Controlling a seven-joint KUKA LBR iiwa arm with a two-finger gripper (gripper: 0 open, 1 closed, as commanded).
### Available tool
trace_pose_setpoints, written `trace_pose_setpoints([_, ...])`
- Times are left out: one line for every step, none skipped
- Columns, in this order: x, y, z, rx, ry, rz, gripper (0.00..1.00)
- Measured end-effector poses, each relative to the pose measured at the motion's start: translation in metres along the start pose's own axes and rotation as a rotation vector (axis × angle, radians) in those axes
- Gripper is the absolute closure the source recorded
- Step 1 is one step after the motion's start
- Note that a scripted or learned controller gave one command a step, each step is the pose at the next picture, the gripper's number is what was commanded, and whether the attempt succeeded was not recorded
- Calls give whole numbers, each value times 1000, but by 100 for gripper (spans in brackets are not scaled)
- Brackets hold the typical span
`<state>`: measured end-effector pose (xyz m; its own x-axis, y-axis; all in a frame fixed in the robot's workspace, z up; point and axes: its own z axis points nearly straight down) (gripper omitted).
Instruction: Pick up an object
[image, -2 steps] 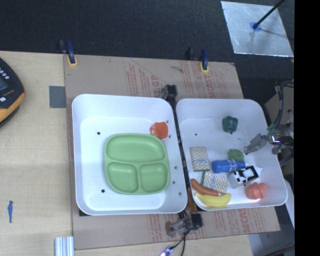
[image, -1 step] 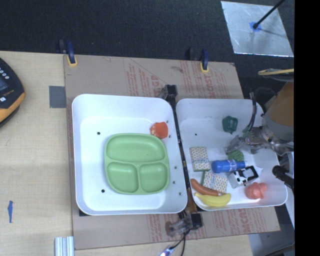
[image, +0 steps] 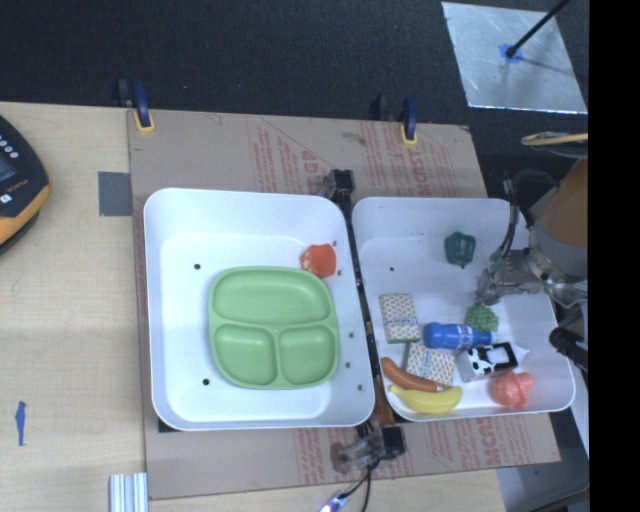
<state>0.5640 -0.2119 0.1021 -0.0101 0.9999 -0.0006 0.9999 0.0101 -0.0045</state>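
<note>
two shallow white bins side by side on a cardboard sheet (image: 300, 150) clamped to the bench. left bin (image: 170, 300) holds a green divided plate (image: 272, 326) lying flat near its middle, three compartments, and a small orange-red piece (image: 319, 260) just off the plate's upper right corner, close to the bin's right wall. right bin (image: 400, 225) holds the clutter: a dark green pepper-like piece (image: 459, 248) alone toward the far side; a broccoli floret (image: 481, 319) near the right wall; a blue bottle (image: 452, 335) lying on its side just below and left of the broccoli; two patterned square pads, one (image: 398, 316) left of the bottle, the other (image: 431, 362) under it toward the near side; a black and white toy (image: 491, 359) beside the bottle's cap end; a pink-red lump (image: 510, 388) in the near right corner; a hot dog sausage (image: 408, 376) and a banana (image: 428, 400) touching along the near wall. the arm comes in from the right, orange band at the frame's edge, and the gripper (image: 492, 285) hangs low over the right bin just above the broccoli, apart from the pepper piece. the metal parts at its tip are too small and blurred to read: cannot tell how it stands, nor whether it has hold of anything.
</note>
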Motion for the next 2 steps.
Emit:
trace_pose_setpoints([0, 0, 0, 0, 0, 0, 0])
trace_pose_setpoints([41, -17, 10, 0, 1, 3, 0])
